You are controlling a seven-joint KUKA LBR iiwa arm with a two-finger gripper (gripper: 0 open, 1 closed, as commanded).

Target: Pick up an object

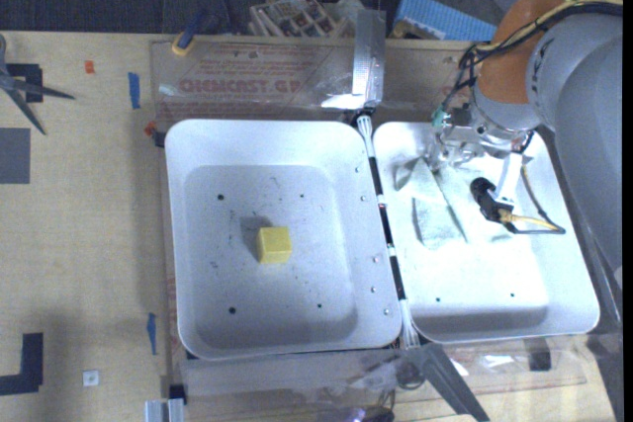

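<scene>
Worktop (79, 242) carries two white bins. Arm (584, 84) enters over right bin (495, 292), near its back edge. Gripper (457, 153) hangs above that bin; finger state cannot be told. Yellow block (275, 244) sits mid-floor of left bin (267, 153).

Small yellow block (275, 245) lies in left bin (198, 153)

You have two shallow white plastic bins side by side on the bench. In the left bin (198, 153), the small yellow foam cube (275, 244) lies near centre. The grey arm's gripper (447, 156) hangs at the right bin's (554, 311) eleven o'clock corner.
</scene>
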